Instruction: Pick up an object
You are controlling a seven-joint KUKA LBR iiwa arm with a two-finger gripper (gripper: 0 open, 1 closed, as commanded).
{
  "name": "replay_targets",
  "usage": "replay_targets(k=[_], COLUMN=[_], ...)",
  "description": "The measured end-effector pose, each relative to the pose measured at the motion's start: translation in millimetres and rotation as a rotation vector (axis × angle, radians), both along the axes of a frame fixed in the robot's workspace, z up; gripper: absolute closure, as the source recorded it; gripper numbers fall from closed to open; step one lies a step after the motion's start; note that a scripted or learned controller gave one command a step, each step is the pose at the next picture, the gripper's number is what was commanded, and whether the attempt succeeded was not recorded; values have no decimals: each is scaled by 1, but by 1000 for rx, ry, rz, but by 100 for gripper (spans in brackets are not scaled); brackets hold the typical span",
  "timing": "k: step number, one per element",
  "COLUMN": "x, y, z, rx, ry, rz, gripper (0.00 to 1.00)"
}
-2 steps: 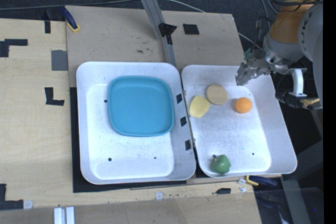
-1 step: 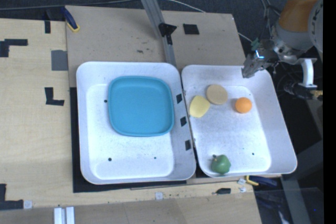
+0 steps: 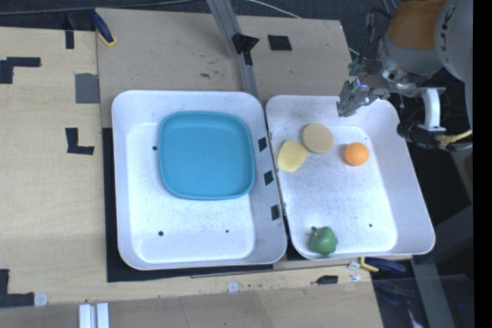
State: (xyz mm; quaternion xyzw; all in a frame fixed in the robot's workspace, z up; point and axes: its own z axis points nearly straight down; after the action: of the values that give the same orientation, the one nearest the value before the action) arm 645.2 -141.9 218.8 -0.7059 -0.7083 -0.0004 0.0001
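while fingers (image 3: 351, 105) hover, orange (image 3: 355, 154) rests.

One fixed camera looks down from above the surface (image 3: 46, 165) at a slant, far enough back to take in both white bins whole: the left bin (image 3: 131, 234) and the right bin (image 3: 400, 211) lie side by side mid-frame. The arm (image 3: 430, 11) enters from the upper right, and dark floor runs along the top.

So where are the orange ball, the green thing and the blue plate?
orange ball (image 3: 355, 154): camera view, centre of ball.
green thing (image 3: 323, 240): camera view, middle of body.
blue plate (image 3: 206, 154): camera view, flat centre.
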Motion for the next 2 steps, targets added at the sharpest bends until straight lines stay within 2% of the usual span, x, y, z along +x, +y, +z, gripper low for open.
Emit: replay_targets(k=[1,2], x=[-13,-15], y=[47,99], z=[8,-2], rx=[0,0], ry=[0,2], rz=[1,1], gripper=[100,100])
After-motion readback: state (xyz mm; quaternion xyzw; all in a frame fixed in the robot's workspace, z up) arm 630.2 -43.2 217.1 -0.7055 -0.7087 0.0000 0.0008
